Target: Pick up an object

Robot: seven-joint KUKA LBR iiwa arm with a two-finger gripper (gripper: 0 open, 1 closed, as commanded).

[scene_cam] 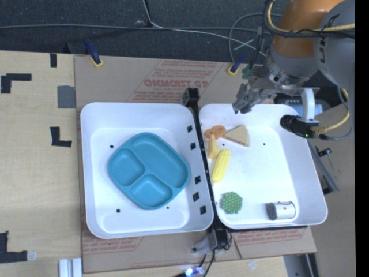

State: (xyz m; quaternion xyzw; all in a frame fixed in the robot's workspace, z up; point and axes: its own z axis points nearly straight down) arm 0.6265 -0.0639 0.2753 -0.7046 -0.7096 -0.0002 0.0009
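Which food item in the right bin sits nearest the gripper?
The tan wedge, just below the gripper. The corn and the green ball lie farther down.

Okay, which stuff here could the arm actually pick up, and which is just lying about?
Could be picked:
corn cob
bread wedge
green ball
small can
orange piece
The claw hovers above these.

Lying about:
blue tray
yellow clamps
cables
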